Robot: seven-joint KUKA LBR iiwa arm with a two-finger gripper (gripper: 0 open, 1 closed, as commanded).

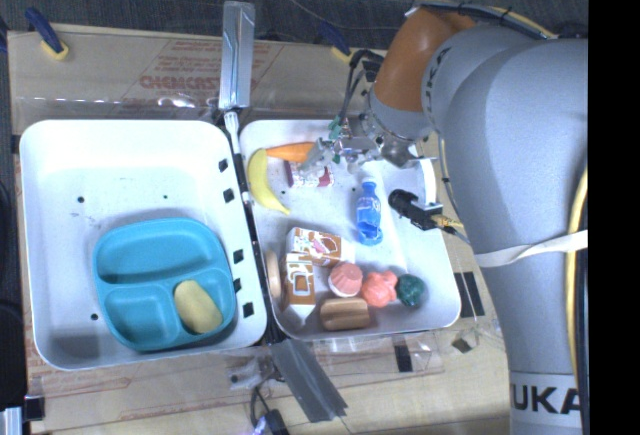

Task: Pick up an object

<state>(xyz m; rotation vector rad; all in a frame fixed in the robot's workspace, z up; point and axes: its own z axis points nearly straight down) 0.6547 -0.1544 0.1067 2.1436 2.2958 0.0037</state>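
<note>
My gripper point(334, 151) hangs low over the back of the right bin point(432, 185), just right of an orange carrot point(289, 151) and close to a yellow banana point(262, 181). A small red-and-white object point(324, 177) lies just under it. A blue bottle point(368, 211) lies in front of the gripper, a little to its right. Nothing can be made out between the gripper's tips. The grey arm with its orange band point(415, 58) covers the bin's back right corner.
The right bin's front holds a printed carton point(313, 245), a brown box point(297, 280), a pink piece point(345, 278), an orange-red piece point(380, 288), a dark green piece point(410, 290) and a bread roll point(345, 313). In the left bin point(60, 183), a blue divided tray point(150, 258) carries a yellow lump point(198, 306).
</note>
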